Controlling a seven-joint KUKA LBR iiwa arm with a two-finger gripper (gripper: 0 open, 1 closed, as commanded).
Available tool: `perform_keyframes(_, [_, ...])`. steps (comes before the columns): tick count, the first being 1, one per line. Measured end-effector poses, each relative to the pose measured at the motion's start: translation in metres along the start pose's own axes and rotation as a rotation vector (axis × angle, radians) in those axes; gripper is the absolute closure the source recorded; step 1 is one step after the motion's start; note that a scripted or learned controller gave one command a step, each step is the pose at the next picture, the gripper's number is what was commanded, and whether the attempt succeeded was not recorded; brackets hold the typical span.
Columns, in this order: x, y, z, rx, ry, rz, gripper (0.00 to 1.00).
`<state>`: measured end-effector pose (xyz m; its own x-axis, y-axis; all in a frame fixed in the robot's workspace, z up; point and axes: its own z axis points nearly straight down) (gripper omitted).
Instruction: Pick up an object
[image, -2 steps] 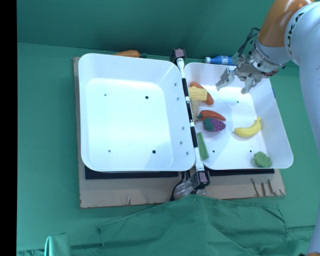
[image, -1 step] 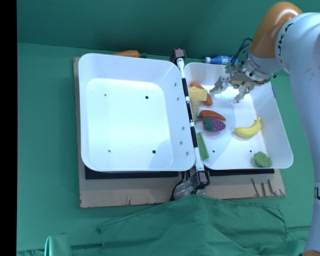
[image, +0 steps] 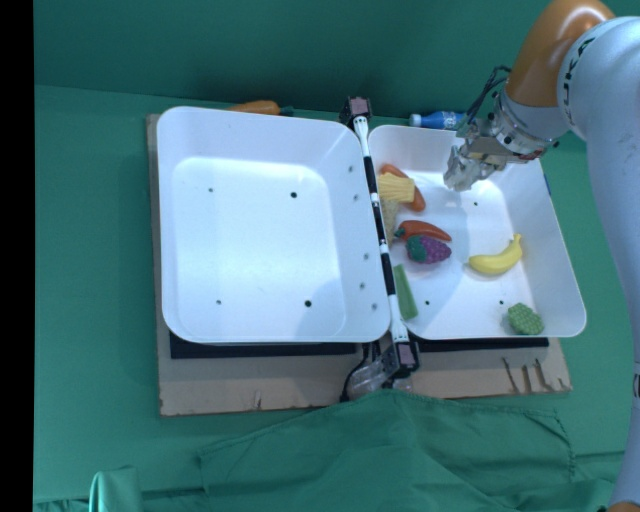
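Currently gripper (image: 462, 178), finger spread not discernible, hovers in right bin (image: 560, 290) at 12 o'clock; nearest isolated target: banana (image: 497, 260) toward 5 o'clock—descend centred, straddle its curve.

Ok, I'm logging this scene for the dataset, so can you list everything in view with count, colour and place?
left bin: one, white, left half of the bench
right bin: one, white, right half of the bench
banana: one, yellow, right bin, right of centre
grapes: one bunch, purple, right bin, left side
chilli: one, red-orange, just above the grapes
corn: one, yellow, right bin, upper left
green stick: one, green, right bin, along the left wall
green lump: one, green, right bin, near right corner
bottle: one, blue and white, behind the right bin
carrot: one, orange, behind the left bin
cloth: one, green, front
gripper: one, grey, above the right bin's far part
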<state>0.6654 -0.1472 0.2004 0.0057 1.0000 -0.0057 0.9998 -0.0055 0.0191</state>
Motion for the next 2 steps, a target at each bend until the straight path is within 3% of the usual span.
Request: perform_keyframes(2, [-0.012,0.010,-0.133,0.005,0.001,-0.004,1.00])
